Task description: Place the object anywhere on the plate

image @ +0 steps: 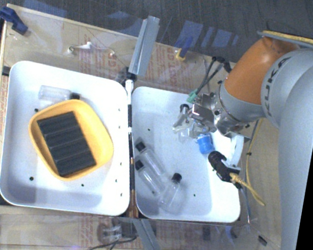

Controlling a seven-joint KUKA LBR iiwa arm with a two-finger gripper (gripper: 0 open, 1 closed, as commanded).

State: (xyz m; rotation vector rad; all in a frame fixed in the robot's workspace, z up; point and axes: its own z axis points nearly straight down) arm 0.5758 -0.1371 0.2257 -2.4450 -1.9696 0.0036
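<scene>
On the desk [53, 31], the left shallow white bin [12, 126] holds a yellow rounded plate [70, 136] carrying a dark ribbed rectangular pad [69, 144], with a faint clear plastic item [54, 94] at the plate's 11 o'clock. The right shallow white bin [165, 111] holds clear plastic vials with black caps [156, 178] at its 7 o'clock, and a small blue object [204, 143] just beside the end effector [188, 121] at its 4 o'clock. Glare and clutter blur the end effector, so I cannot tell whether it is clenched or released.
</scene>
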